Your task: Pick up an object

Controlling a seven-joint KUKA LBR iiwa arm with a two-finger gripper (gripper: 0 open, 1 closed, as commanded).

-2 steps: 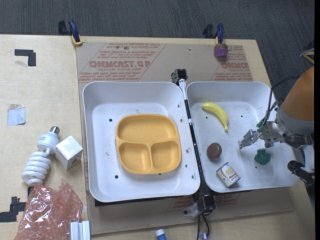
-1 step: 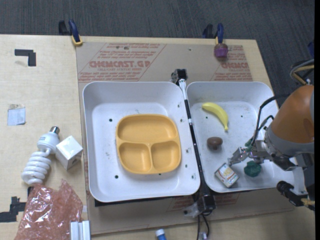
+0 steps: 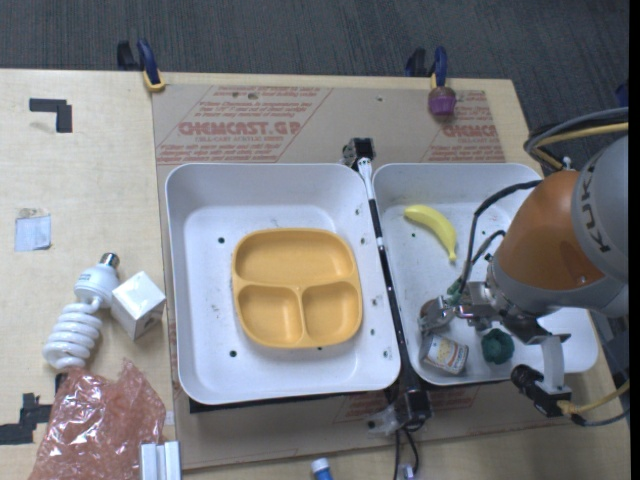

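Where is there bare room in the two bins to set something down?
Right white bin: bare floor between the yellow banana and its back wall; the front is crowded by the hand, small can and green object. Left white bin: margins around the yellow divided plate.

banana (image 3: 432, 226): yellow, curved, lying flat, right bin's far part
can (image 3: 445, 354): small, on its side, near edge
ball (image 3: 496, 346): dark green, beside can

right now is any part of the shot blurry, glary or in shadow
Camera view: even, soft lighting, no harsh glare on the white bins; the yellow tray and banana are sharp; the arm throws a soft shadow over the right bin's lower corner, where the can and gripper look slightly murky.
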